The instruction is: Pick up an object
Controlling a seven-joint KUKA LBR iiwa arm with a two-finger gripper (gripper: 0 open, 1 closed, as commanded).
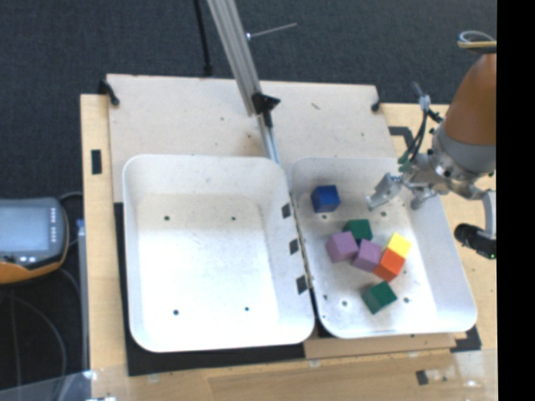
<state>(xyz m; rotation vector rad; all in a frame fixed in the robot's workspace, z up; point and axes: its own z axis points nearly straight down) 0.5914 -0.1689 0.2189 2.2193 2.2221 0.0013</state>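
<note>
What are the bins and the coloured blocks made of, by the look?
The two shallow white bins: probably moulded plastic, with rounded corners, a slightly glossy rim and dark speckling on the floor. The small coloured cubes, such as the blue cube and the orange cube: matte with flat, even colour, so possibly foam or painted wood; the view leaves it open.

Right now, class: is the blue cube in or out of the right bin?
In. The blue cube sits on the right bin's floor, apart from the other blocks.
</note>
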